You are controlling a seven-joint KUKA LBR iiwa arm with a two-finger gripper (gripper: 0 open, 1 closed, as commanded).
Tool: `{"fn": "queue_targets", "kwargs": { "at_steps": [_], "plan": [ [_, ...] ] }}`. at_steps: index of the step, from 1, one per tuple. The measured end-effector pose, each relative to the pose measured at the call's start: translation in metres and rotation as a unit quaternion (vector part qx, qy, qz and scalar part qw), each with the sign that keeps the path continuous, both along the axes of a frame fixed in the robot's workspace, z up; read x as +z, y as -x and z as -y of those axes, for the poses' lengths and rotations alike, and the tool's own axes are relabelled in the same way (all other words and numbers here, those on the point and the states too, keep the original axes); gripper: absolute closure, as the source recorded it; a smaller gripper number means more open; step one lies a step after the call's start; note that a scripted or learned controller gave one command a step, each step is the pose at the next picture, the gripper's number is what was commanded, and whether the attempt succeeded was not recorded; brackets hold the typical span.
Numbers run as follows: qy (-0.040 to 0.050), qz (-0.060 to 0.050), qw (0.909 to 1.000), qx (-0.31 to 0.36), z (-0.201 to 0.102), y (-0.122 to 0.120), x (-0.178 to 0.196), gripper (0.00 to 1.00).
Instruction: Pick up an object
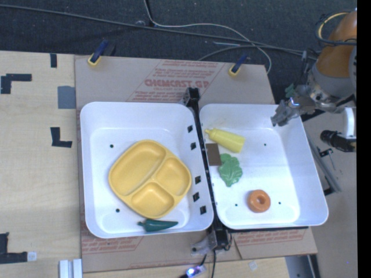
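Cardboard-covered bench (174, 80) under two white bins, red "CHEMCAST GP" print readable behind them. Left bin (93, 155): yellow divided plate (149, 176), green pepper (156, 225) just beside its near edge. Right bin (301, 167): mustard bottle (225, 138), brown block (213, 154), green leafy piece (229, 169), orange doughnut (258, 201), well apart, probably scattered for easy single picks. Gripper (282, 116) above that bin's far corner, clear of everything; jaw state impossible to tell.

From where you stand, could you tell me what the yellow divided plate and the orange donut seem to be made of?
The yellow divided plate looks like moulded plastic: uniform colour, soft sheen, rounded compartment ridges. The orange donut looks like plastic or rubber toy food, smooth and evenly coloured; the view leaves that open.
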State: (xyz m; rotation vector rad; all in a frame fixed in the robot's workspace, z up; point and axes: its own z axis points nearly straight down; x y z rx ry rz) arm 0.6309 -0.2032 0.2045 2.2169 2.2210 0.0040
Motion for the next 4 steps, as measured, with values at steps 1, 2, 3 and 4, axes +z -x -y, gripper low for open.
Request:
{"fn": "queue_targets", "kwargs": {
  "at_steps": [1,2,3,4],
  "plan": [
    [-0.0009,-0.002,1.0000,0.002,-0.064,0.003,0.005,1.00],
    [-0.0012,-0.003,1.0000,0.002,-0.119,0.018,0.014,1.00],
    [-0.0012,-0.003,1.0000,0.002,-0.172,0.031,0.023,1.00],
    [-0.0009,-0.003,1.0000,0.002,-0.226,0.038,0.032,1.00]
  ]
}}
